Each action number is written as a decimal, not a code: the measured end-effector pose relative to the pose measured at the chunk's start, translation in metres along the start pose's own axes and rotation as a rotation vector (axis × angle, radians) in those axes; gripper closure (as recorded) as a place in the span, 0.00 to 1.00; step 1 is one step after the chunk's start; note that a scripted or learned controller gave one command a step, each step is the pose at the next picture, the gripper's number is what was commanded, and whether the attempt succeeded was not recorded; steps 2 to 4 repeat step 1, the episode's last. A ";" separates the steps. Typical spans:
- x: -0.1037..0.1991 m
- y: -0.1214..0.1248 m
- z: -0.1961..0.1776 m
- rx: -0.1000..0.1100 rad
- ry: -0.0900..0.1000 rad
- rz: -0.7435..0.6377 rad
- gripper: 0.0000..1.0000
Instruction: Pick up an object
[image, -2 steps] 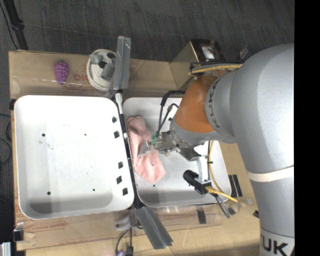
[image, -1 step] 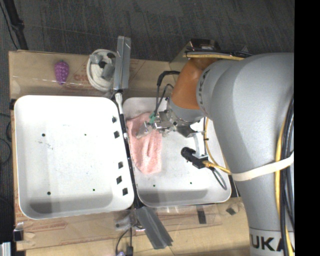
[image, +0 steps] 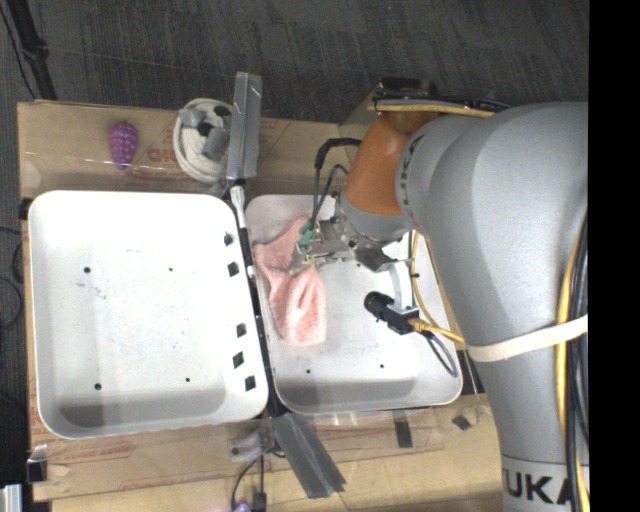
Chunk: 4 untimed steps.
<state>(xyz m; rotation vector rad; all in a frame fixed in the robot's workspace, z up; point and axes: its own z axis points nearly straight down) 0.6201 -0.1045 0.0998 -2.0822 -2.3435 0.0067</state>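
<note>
A pink cloth (image: 293, 290) lies crumpled in the right bin (image: 350, 390), along its left wall. My gripper (image: 312, 246) is down at the cloth's upper right edge, right against the fabric. The wrist and the orange band above it cover much of the gripper.
The left bin (image: 130, 310) sits beside the right one, with a ridge of black clips (image: 240, 330) between them. Behind the bins, a purple grape-like toy (image: 123, 143) and a white coiled object (image: 203, 135) rest on the bench. My grey arm covers the right side.
</note>
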 end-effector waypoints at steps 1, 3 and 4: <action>0.037 0.024 -0.092 -0.005 -0.002 -0.110 1.00; 0.037 0.024 -0.092 -0.005 -0.002 -0.110 1.00; 0.037 0.024 -0.092 -0.005 -0.002 -0.110 1.00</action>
